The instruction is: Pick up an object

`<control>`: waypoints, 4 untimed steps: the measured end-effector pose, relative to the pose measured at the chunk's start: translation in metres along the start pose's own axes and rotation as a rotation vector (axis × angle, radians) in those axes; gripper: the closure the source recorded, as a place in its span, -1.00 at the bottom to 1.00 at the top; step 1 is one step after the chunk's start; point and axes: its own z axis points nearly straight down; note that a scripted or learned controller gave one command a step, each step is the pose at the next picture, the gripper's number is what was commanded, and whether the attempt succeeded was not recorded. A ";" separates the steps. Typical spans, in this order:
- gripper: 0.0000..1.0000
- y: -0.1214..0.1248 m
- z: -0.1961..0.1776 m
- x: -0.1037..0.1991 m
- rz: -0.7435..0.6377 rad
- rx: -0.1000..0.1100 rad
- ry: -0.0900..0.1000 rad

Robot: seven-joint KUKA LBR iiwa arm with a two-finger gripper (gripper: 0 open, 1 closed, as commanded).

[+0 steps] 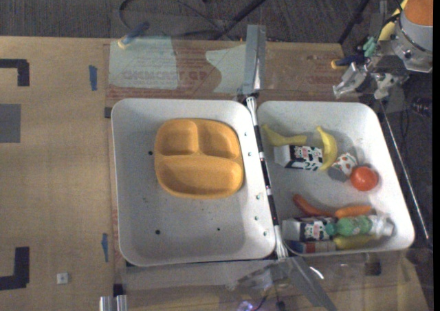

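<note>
My gripper (362, 87) hangs above the bench just beyond the far rim of the right bin (395, 179), near its back right corner. Its fingers are open with nothing between them. Below it, the right bin holds two yellow bananas (328, 146), a small cow-print carton (299, 156), a little white and red block (342, 165) and a red tomato (364, 177). Nearer the front lie a red pepper (308, 204), an orange carrot (355, 211), a second carton (309, 229) and a green bottle (359, 226).
The left bin (137, 220) holds an orange divided plate (199, 157). A metal divider rail (262, 165) runs between the bins. Cables and tripod legs lie on the floor beyond the bench, and a clear plastic sheet (172, 65) is taped behind the left bin.
</note>
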 end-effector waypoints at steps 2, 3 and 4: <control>-1.00 -0.004 0.193 -0.017 -0.309 -0.006 -0.003; -1.00 0.011 0.126 -0.056 -0.262 -0.006 -0.003; -1.00 -0.056 0.182 -0.048 -0.596 0.000 0.001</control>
